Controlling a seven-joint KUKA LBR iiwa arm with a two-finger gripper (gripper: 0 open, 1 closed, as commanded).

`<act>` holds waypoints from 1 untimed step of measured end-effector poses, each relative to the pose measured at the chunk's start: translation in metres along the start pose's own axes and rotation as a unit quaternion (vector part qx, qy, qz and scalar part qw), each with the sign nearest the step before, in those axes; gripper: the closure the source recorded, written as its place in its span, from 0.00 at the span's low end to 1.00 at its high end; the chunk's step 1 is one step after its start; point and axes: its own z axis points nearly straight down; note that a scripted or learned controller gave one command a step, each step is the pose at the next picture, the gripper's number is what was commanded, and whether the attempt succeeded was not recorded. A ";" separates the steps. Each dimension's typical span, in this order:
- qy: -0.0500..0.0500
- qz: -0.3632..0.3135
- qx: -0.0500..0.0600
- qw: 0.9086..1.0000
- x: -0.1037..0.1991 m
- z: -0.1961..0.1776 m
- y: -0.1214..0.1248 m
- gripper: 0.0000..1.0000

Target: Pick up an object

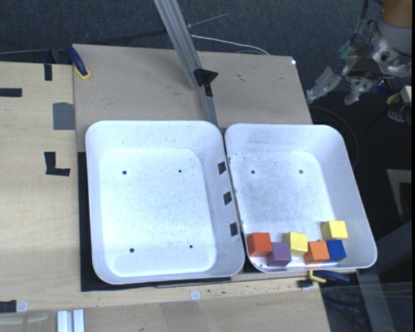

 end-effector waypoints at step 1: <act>0.002 -0.001 0.003 1.000 0.040 -0.050 -0.084 0.00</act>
